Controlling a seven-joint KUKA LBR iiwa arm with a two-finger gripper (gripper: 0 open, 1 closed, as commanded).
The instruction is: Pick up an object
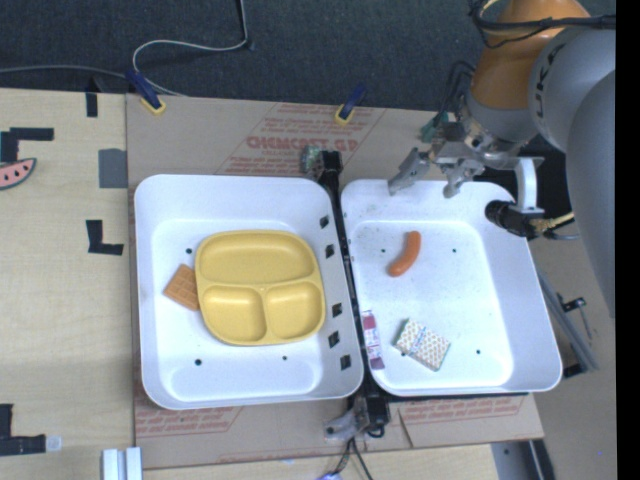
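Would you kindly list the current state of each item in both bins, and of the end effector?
end effector: open, holding nothing, above the right bin's far rim.
sausage: lying loose in the right bin.
patterned packet: lying flat, near the right bin's front.
yellow divided plate: upright in the left bin, partly covering a cracker.
cracker: flat, partly under the plate.

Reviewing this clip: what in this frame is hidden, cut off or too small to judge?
- Flat tan item in the left bin: partly hidden under the yellow divided plate, so its shape is unclear.
- Small patterned packet in the right bin: print too small to read.
- Arm: cut off by the right and top edges.
- Pink shape on the bench: cut by the left edge.
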